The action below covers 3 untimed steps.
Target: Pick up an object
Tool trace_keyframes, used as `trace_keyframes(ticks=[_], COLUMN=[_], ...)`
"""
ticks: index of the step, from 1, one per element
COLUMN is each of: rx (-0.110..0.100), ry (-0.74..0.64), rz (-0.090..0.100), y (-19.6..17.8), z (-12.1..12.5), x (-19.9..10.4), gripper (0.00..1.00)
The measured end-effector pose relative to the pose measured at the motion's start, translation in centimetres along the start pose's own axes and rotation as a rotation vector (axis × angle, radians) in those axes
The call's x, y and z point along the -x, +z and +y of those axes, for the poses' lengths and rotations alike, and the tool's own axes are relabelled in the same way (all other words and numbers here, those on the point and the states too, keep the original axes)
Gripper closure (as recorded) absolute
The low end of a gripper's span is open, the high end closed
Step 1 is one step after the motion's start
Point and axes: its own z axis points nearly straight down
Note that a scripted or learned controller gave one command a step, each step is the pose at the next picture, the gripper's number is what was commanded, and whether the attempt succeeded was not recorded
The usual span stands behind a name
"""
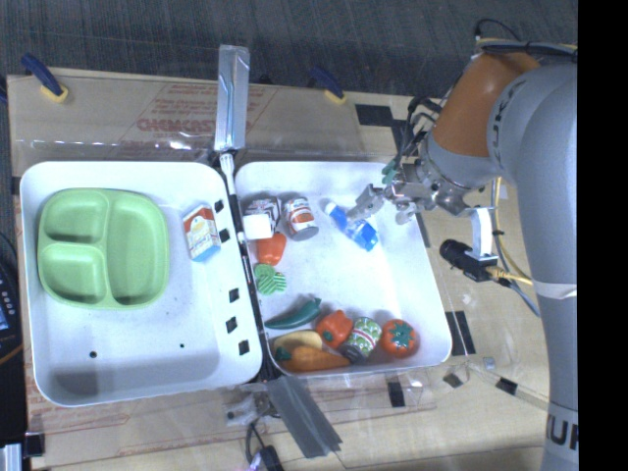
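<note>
Two white bins (59, 381), one green divided plate (101, 246), one blue bottle (353, 227) just beside tool (378, 196), tool's grip unclear

The gripper (378, 200) is showing too small to read its fingers, the arm (530, 165) is running past the frame's edge, and labels on two cans (283, 214) are seemingly blurring.

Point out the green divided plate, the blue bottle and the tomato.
green divided plate (102, 246): camera view, its middle ridge.
blue bottle (355, 226): camera view, its body.
tomato (398, 338): camera view, its top.
</note>
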Motion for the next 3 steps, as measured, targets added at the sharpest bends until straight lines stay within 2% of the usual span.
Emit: trace_keyframes(ticks=[1, 2, 3], rx=[0.005, 0.003, 0.007], ry=[-0.056, -0.061, -0.018], rz=[-0.001, -0.001, 0.000], y=[7.9, 6.9, -2.5], z=[1.4, 1.4, 1.8], x=[-0.5, -0.6, -5.1], gripper=[0.00, 1.00, 1.00])
